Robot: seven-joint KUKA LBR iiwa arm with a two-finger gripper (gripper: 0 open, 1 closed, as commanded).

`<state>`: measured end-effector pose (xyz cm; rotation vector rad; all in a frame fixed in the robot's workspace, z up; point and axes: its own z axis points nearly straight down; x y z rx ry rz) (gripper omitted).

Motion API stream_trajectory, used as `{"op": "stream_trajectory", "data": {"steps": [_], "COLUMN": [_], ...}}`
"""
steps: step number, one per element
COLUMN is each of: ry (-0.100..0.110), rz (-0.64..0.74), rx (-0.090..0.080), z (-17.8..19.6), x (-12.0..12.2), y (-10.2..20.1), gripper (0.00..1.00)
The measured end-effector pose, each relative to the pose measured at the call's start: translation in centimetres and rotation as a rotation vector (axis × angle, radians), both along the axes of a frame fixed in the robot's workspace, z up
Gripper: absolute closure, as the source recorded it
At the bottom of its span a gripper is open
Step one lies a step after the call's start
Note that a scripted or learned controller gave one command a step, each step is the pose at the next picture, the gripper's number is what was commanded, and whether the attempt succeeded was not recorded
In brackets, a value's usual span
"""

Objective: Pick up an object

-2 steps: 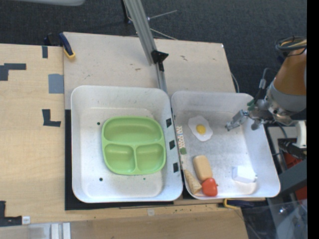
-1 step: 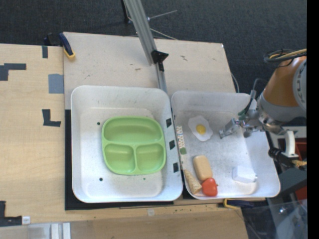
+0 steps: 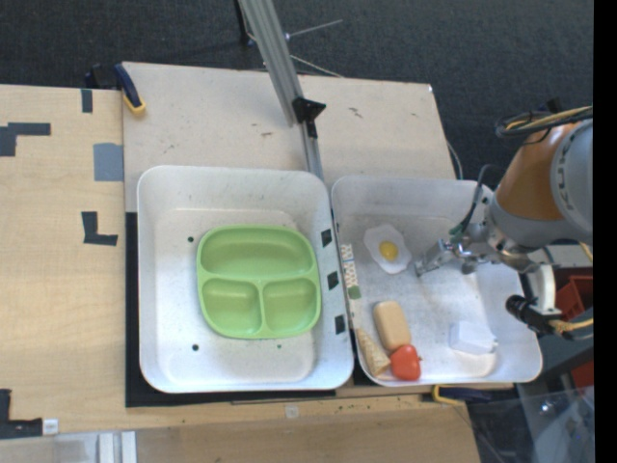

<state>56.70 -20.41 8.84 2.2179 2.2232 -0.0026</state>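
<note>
The right bin (image 3: 405, 193) holds several toy foods. A white fried egg with a yellow yolk (image 3: 388, 250) lies near its left side. A tan bread roll (image 3: 391, 323) lies nearer the front, with a red tomato (image 3: 406, 362) and a brown wedge-shaped piece (image 3: 371, 351) beside it. A pale white piece (image 3: 473, 339) rests at the front right. My gripper (image 3: 425, 266) hangs low over the middle of this bin, pointing left, just right of the egg. I see nothing held in it.
The left bin (image 3: 164, 258) holds a green divided plate (image 3: 258, 281). A metal rod (image 3: 280, 56) slants down from the top to the bins' shared wall. The grey arm with its orange band (image 3: 530, 177) enters over the right bin's right rim.
</note>
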Motion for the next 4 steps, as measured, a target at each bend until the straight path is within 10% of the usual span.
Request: {"op": "stream_trajectory", "data": {"steps": [1,4], "ry": [0.0,-0.005], "rz": [0.001,0.0], "rx": [0.001,0.0], "z": [1.1,17.3], "x": [0.0,0.7], "y": [0.1,-0.4], "gripper": [1.0,1.0]}}
